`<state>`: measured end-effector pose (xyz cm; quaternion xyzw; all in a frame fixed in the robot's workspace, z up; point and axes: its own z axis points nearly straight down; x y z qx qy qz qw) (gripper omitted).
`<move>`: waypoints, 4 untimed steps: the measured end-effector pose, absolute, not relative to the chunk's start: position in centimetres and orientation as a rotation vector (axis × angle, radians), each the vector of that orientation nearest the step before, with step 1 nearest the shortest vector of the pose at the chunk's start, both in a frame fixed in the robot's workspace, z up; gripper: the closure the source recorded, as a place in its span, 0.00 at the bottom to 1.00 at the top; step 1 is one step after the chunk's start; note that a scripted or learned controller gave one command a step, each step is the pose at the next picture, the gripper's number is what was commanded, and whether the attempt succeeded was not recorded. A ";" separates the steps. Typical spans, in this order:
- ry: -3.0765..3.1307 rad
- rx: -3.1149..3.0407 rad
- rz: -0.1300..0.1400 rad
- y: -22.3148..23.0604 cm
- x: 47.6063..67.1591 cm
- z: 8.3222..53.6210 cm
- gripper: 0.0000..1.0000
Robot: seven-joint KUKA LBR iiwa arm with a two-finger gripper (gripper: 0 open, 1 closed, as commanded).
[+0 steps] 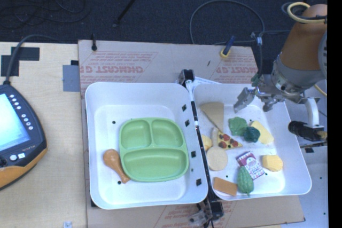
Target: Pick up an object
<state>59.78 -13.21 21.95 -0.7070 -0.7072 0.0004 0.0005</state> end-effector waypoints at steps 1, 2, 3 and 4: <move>-2.217 -2.215 0.007 -11.3 61.8 8.6 0.00; -2.217 -2.223 0.001 -8.0 56.8 8.8 0.00; -2.213 -2.227 -0.001 -8.2 57.1 9.9 1.00; -2.211 -2.229 -0.001 -8.2 57.0 9.9 0.00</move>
